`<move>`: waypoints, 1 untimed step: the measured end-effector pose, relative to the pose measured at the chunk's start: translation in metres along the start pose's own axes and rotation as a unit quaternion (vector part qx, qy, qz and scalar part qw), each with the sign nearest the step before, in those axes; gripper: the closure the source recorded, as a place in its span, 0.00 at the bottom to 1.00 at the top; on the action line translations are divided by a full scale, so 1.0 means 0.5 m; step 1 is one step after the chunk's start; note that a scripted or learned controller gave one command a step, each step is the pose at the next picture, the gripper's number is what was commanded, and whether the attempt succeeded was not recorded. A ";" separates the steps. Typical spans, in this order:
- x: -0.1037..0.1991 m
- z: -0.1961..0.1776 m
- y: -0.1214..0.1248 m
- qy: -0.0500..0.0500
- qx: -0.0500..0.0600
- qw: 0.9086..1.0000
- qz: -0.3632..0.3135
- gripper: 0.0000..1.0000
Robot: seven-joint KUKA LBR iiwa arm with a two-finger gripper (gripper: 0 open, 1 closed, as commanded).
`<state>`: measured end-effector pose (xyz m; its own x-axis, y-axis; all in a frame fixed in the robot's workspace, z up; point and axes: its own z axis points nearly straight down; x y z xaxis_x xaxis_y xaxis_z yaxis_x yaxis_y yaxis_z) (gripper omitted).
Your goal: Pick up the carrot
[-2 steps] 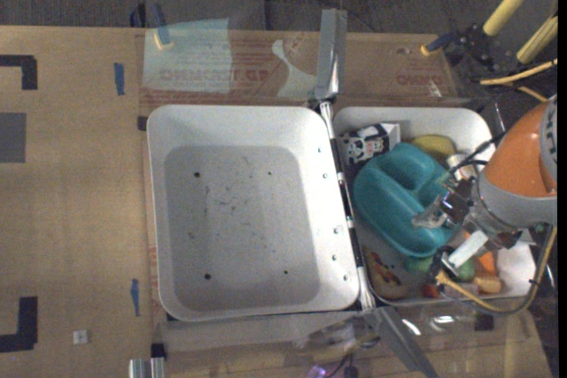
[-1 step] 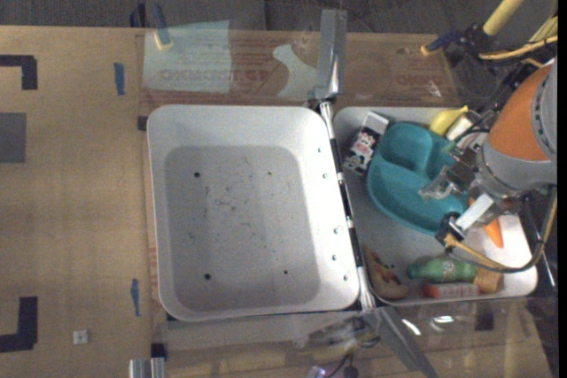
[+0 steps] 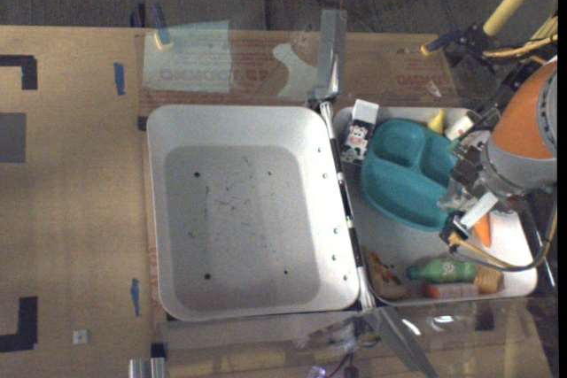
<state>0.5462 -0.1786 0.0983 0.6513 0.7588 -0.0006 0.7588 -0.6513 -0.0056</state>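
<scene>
The carrot [image 3: 482,231] lies in the right bin [image 3: 524,282], close to its right wall, and shows as a short orange sliver partly covered by the gripper [image 3: 464,201]. The gripper hangs right over it, at the right edge of a teal divided tray [image 3: 403,177]; whether it is open or closed cannot be told, and nothing shows it holding the carrot. Above it the arm's orange band [image 3: 533,115] reaches in from the right.

Along the near wall of the same bin lie a green bottle [image 3: 443,268], a reddish-orange item [image 3: 452,289] just beside it, and a flat piece like a pizza slice [image 3: 385,274] to their left. At the far end stand a small white carton [image 3: 359,133] and a yellow item [image 3: 436,119].

The left bin [image 3: 159,190], 1 of 2 on the bench [image 3: 71,190], shows only dark specks on its floor.
</scene>
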 end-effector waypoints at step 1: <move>0.014 -0.166 -0.100 -0.001 0.000 0.979 0.205 1.00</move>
<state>0.5133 -0.1410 0.1814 0.9015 0.4328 -0.0058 0.4328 -0.9015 -0.0047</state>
